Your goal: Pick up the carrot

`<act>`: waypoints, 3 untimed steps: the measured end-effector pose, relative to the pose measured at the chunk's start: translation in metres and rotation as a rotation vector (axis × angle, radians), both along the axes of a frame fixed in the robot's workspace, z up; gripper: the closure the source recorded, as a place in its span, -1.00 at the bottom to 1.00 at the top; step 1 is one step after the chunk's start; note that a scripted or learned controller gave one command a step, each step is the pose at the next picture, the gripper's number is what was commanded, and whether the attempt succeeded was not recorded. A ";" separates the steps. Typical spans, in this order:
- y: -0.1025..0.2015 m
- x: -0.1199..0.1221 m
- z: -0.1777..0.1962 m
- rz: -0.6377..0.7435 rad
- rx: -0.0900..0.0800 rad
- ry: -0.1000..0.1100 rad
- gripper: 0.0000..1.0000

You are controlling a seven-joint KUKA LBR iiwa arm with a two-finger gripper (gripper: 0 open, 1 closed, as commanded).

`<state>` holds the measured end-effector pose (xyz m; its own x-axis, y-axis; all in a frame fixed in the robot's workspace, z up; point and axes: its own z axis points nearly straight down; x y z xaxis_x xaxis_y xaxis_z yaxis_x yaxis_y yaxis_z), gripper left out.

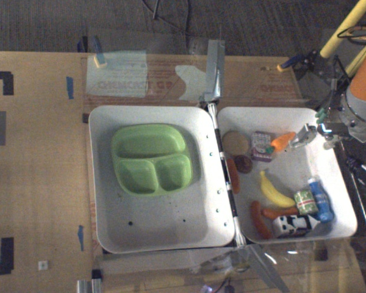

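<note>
Black-and-white carton (291, 225) nearest camera, at 6 o'clock in right bin (344, 224), with sausage (260, 219), green can (305, 201), blue bottle (321, 199), banana (273, 191) around it. Carrot (283, 141) at 12 o'clock of same bin, beside purple box (262, 146). Gripper (305, 137) touching carrot's 3 o'clock end; whether jaws apart or clamped: cannot tell, blurred. Likely step: secure grasp. Best close across carrot's width, lift straight, avoid nudging purple box. Arm cut off at 3 o'clock edge. Green divided plate (151, 159) in left bin (104, 182).
</note>
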<state>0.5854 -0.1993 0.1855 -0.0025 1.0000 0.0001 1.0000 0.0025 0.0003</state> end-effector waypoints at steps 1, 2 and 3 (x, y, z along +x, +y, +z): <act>0.001 0.056 -0.099 -0.229 0.005 -0.002 -1.00; 0.000 0.057 -0.088 -0.226 0.000 -0.005 1.00; 0.045 0.054 0.000 -0.537 -0.001 0.000 1.00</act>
